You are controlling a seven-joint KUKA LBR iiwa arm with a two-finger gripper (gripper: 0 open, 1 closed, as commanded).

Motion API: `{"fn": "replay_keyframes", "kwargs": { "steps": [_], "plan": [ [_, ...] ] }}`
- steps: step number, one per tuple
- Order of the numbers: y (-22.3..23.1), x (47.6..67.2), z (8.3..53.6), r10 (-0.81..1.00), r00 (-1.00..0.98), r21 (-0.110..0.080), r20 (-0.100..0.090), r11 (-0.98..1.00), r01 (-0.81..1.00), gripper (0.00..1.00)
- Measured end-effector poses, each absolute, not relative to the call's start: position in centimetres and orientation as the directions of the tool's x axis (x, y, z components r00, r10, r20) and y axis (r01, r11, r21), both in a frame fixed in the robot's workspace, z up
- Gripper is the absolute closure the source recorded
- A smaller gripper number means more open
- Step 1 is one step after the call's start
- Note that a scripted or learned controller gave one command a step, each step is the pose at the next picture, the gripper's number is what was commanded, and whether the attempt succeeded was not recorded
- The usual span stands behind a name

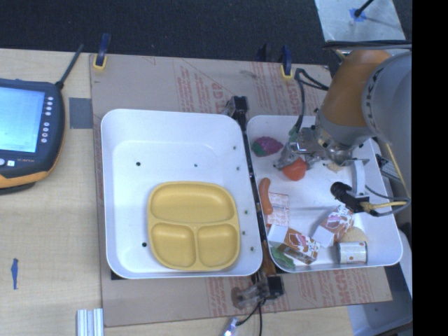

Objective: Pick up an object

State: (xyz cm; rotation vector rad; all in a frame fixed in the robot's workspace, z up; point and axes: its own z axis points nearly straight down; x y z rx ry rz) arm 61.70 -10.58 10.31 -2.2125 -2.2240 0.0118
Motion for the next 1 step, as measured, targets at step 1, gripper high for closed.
{"fn": "replay_keyframes", "kwargs": {
  "steps": [1],
  "plan": [
    [-3.65, 58.61, 20.71, 1.000, -0.005, -0.002, 0.000, 0.005, 1.000, 1.00]
  ]
}}
